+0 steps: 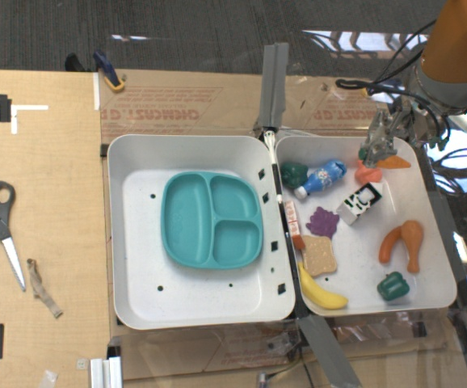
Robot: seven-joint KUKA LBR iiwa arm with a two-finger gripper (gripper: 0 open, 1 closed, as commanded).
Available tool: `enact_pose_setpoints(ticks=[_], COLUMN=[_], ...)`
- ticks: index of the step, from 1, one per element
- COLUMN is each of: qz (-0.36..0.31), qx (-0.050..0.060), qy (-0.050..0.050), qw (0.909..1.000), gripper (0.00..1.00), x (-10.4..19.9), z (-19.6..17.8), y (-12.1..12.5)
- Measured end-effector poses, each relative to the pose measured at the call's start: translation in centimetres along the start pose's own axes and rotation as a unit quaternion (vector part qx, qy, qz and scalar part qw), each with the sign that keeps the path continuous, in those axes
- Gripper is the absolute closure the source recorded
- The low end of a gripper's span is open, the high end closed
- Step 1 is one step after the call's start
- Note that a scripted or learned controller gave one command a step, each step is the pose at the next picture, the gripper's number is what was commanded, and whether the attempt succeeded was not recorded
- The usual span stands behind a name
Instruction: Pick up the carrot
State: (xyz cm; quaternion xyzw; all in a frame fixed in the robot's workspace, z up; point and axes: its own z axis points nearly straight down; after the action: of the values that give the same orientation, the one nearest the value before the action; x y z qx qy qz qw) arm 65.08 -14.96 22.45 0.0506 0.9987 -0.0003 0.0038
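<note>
We find the gripper (pixel 376 150) low over the far right corner of the right bin (pixel 437 241), at about one o'clock from that bin's middle, with its metal fingers pointing down beside the carrot (pixel 390 164). Whether those fingers are spread or closed we cannot tell, since cables and the wrist crowd them. The carrot lies against the bin floor just at four o'clock from the fingertips, its orange tip pointing toward three o'clock, and a paler pink-orange piece (pixel 368 174) sits just under the gripper (possibly the carrot's top, possibly a separate toy).

We judge the task as under way but not done: the arm has reached the right spot, yet we see nothing lifted, and the carrot appears to rest on the bin. Closing on it and raising it clear remain.

Outward from there, a small black-and-white carton (pixel 361 201) sits at seven o'clock from the carrot, a toy water bottle (pixel 321 176) at nine o'clock, and a sausage-shaped orange toy (pixel 402 245) at six o'clock. A banana (pixel 321 291) lies at the near left corner. The left bin (pixel 128 241) holds a teal divided plate (pixel 212 219).
</note>
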Motion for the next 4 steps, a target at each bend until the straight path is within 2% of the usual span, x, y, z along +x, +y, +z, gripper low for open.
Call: enact_pose_setpoints(ticks=[1, 2, 3, 4], qz=[0.02, 0.152, -0.019, 0.066], qx=[0.0, 0.0, 0.0, 0.0], qy=[0.003, 0.003, 0.003, 0.004], qw=[0.9998, 0.9884, 0.9998, 0.9978], gripper=[1.0, 1.0, 1.0, 1.0], x=[9.7, 12.5, 15.9, 17.5], z=[5.0, 1.3, -0.1, 3.0], y=[-7.0, 0.9, -4.3, 2.0])
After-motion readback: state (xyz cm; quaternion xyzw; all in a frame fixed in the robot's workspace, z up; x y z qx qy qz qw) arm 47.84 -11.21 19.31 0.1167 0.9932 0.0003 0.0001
